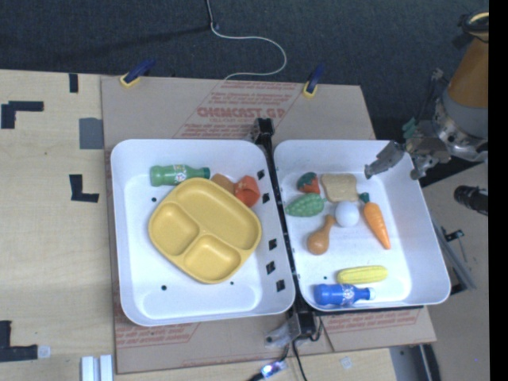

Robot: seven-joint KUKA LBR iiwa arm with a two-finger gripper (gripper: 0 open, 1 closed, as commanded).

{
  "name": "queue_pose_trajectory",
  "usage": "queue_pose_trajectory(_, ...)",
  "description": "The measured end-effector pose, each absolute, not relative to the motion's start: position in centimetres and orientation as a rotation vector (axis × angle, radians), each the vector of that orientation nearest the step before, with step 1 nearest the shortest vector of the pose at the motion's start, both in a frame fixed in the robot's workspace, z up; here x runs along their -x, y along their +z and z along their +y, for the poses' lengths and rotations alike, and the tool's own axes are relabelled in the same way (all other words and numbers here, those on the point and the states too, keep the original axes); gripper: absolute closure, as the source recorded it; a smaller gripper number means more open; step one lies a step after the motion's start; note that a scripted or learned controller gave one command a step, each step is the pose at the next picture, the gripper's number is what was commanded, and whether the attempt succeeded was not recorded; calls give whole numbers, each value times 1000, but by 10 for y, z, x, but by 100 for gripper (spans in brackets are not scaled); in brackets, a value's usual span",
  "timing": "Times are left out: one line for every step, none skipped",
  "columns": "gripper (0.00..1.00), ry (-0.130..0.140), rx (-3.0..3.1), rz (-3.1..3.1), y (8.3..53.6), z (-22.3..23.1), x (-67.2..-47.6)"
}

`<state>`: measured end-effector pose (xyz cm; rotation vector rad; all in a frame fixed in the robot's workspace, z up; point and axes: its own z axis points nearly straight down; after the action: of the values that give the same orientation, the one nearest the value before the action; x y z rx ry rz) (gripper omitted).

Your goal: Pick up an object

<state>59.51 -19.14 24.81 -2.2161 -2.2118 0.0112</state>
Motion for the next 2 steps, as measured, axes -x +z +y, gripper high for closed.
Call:
queue_pose_trajectory(0,2,2219,-2222,254,-191,-597)
queue_pose_trajectory(0,9,2216,-2218,193,-199,-598)
